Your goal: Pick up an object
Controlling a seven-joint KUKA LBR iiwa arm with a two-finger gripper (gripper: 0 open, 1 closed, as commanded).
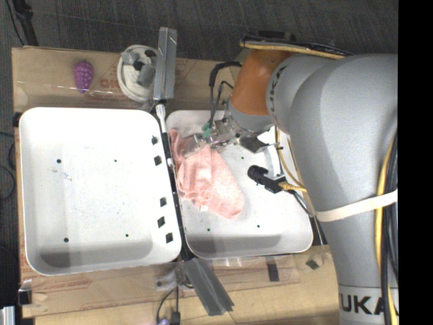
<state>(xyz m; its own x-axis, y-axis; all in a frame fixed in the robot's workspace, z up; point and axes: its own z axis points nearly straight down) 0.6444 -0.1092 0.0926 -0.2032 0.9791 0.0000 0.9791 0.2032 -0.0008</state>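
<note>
A crumpled pink cloth (206, 177) lies in the right bin (270, 232), spread from the bin's left wall toward its middle. My gripper (209, 135) hangs low over the cloth's upper end, near the bin's back left corner. Its tips sit right at the fabric's top edge. The grey arm with its orange band (252, 87) reaches in from the right and covers the bin's back right part.
The left bin (88, 188) lies beside the right one, with a divider with black clips (162, 181) between them. Behind the bins, a purple object (83, 75) and a white cable coil (137, 72) rest on the bench. A black cable connector (265, 178) hangs over the right bin.
</note>
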